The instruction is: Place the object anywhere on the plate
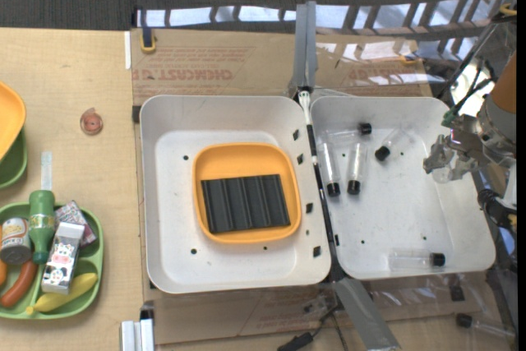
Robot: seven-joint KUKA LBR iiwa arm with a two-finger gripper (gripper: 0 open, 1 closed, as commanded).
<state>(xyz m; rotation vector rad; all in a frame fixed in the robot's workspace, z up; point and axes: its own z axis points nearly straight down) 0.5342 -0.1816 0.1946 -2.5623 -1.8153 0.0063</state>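
An orange plate (246, 158) with a dark ridged rectangular insert (246, 203) lies in the middle of the left bin (168, 201). Several clear vials with black caps lie in the right bin (394, 214): two side by side (342, 168) near its left wall, one (416, 260) near the front edge, and one faint one (400, 136) further back. Two loose black caps (382, 152) lie near the back. My gripper (445, 159) hangs over the right bin's right side, apart from the plate. Something pale and translucent shows at its tip, too blurred to identify.
A metal divider (305, 53) runs between the bins at the back. Cardboard (214, 66) lies behind the left bin. On the wooden bench at far left stands a green tray (86, 292) of toy food, with an orange dish (10, 123) behind it.
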